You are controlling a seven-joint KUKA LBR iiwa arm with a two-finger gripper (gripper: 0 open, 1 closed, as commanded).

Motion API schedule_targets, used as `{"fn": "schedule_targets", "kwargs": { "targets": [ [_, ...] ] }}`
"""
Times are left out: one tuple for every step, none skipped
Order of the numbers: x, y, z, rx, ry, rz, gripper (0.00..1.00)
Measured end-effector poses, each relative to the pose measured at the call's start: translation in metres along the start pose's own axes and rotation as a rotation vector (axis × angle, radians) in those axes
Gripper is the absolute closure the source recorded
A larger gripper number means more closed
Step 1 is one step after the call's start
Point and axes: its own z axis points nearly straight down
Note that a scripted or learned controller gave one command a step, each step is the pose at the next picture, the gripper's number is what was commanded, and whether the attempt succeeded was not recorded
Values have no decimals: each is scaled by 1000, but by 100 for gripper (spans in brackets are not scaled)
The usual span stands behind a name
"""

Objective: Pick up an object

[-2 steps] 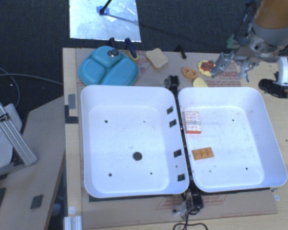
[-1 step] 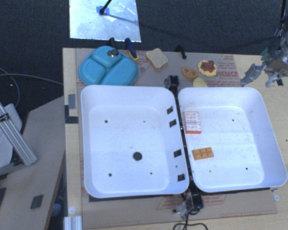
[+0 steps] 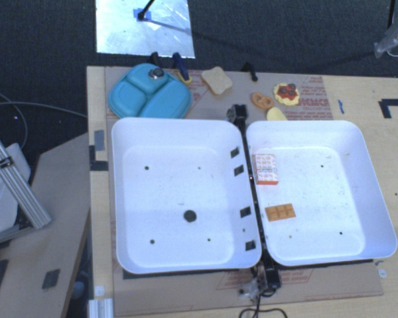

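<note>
You're at the start: nothing is picked. Choose the cracker [image 3: 280,212] or card [image 3: 265,168]; I cannot tell the end effector's state.

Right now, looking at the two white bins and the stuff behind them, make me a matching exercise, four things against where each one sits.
Things:
1. dark round disc
2. orange cracker
3. blue divided plate
4. slice of toast

Places:
A. on the bench behind the left bin, at its far left
B. in the right bin, near its left wall
C. in the left bin
D. on the bench behind the bins, just right of the blue plate

Pairs: 1-C, 2-B, 3-A, 4-D
</note>
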Motion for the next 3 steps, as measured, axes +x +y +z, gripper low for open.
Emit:
{"fn": "schedule_targets", "kwargs": {
  "targets": [
    [-6, -6, -64, 12, 3, 1, 0],
    [87, -81, -62, 21, 10, -5, 0],
    [140, -54, 83, 34, 10, -3, 0]
  ]
}}
